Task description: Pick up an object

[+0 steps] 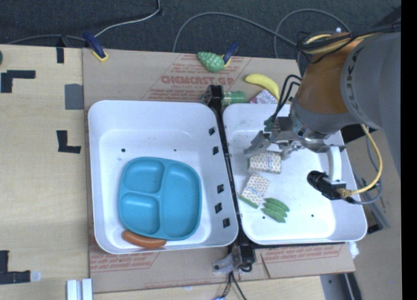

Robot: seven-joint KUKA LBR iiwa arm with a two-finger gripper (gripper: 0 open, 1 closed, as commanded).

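Note:
In the right bin (326, 227) lie two small patterned white packets, one (266, 162) just under the gripper and another (255, 189) lower left of it. A green pea pod (275, 209) rests below them. My gripper (268, 143) hangs low over the upper packet, its dark fingers spread apart with nothing visibly between them. The grey arm with its orange band comes in from the upper right.
The left bin (111, 122) holds a blue divided plate (159, 197) and an orange sausage (143, 240) at its front. Outside the bins, on the cardboard, lie a yellow banana (262, 83) and a green object (211, 61). A black cable connector (324, 183) hangs over the right bin.

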